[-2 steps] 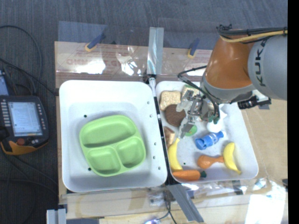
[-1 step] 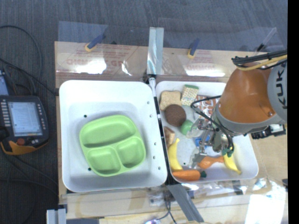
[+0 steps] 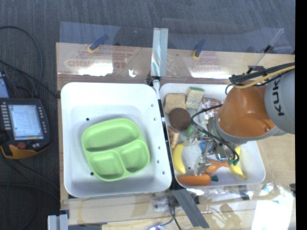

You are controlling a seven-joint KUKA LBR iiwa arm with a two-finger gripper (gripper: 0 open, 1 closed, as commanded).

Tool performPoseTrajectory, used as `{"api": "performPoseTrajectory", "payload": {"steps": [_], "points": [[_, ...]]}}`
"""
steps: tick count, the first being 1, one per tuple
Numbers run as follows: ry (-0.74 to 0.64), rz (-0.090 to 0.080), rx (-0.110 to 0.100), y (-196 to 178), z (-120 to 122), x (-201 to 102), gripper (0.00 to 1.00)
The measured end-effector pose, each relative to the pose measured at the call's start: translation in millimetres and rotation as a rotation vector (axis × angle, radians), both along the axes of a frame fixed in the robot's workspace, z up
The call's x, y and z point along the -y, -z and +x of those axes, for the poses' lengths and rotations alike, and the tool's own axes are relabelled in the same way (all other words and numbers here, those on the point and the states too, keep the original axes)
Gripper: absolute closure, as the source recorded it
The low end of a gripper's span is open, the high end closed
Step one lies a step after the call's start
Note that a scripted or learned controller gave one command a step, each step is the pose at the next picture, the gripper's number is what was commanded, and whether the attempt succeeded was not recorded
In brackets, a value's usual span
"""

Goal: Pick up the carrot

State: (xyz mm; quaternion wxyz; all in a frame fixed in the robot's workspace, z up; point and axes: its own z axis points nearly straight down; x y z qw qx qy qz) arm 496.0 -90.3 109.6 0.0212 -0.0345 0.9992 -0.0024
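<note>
An orange carrot (image 3: 194,179) with a small green end lies along the front wall of the right bin (image 3: 256,174). A second orange piece (image 3: 218,166) lies just above it, partly under the gripper. The gripper (image 3: 209,155) hangs low in the right bin below the arm's orange band (image 3: 244,114), right over that second orange piece and a little behind and to the right of the carrot. The wrist hides what lies directly beneath it.
The right bin also holds a yellow banana (image 3: 178,158), another yellow piece (image 3: 236,167), a brown round item (image 3: 180,118), a bread slice (image 3: 175,101) and a cracker-like square (image 3: 194,98). A green divided plate (image 3: 115,149) sits in the left bin (image 3: 72,128).
</note>
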Motion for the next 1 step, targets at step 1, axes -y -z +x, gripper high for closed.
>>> {"api": "performPoseTrajectory", "payload": {"steps": [1], "points": [[0.0,0.0,0.0,0.3,0.0,0.1,0.0]]}}
